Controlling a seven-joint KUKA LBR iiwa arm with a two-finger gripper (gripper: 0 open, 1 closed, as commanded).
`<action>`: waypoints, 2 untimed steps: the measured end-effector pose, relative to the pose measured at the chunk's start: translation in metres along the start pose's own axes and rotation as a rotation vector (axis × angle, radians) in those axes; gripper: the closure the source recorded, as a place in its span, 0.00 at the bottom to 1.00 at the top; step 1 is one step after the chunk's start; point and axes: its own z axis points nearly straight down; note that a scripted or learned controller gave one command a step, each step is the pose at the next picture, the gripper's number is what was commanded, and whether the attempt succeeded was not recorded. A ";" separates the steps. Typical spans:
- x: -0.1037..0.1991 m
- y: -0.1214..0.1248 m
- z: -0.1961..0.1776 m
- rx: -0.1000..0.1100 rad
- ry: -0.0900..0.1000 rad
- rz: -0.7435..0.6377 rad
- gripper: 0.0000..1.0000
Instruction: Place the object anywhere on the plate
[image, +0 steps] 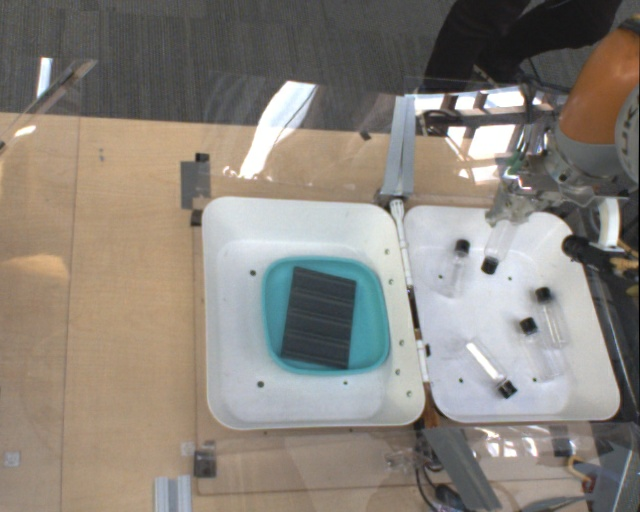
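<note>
Wooden bench (100, 300); dark carpet (200, 40) behind; gripper (497, 238) jaws grip vial (493, 250).

Two bins sit side by side — the left bin (225, 400) holds a plate (373, 345) with a ridged block (319, 317) on it; the right bin (590, 400) holds five scattered vials (490, 368).

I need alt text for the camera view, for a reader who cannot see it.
A gripper holds a clear vial above the right bin, where four more vials lie. In the left bin, a teal plate carries a dark ribbed block.
</note>
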 end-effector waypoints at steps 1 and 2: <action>0.063 -0.073 0.089 0.002 0.004 -0.233 1.00; 0.152 -0.124 0.009 -0.001 0.004 -0.397 1.00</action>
